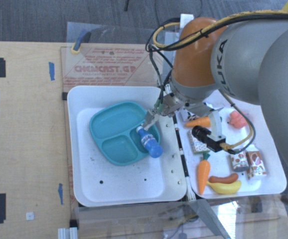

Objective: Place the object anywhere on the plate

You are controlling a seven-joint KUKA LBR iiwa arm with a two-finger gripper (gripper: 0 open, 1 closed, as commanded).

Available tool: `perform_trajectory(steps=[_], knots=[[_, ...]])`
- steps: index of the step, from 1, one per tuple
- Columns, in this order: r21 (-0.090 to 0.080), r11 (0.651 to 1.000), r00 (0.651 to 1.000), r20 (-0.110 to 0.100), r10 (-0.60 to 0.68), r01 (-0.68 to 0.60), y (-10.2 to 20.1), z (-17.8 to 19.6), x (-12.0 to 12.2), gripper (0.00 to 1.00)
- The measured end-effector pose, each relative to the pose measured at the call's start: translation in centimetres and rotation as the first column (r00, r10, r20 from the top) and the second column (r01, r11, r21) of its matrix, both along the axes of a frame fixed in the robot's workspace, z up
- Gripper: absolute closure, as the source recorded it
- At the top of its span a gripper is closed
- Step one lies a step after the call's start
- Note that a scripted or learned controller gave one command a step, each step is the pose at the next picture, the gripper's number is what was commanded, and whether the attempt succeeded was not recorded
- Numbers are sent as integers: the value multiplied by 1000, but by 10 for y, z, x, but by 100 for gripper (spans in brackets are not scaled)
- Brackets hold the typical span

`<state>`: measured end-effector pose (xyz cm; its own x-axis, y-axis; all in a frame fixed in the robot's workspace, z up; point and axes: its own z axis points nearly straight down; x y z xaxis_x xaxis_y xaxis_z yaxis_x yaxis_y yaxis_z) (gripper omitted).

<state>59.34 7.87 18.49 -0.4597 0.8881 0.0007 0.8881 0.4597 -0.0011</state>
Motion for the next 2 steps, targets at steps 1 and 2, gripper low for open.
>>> perform_trajectory(steps=[1, 2], knots=[[0, 999, 999, -1, -52, 52, -1, 0, -2, 0], [0, 995, 995, 3, -103, 103, 28, 130, -28, 0]])
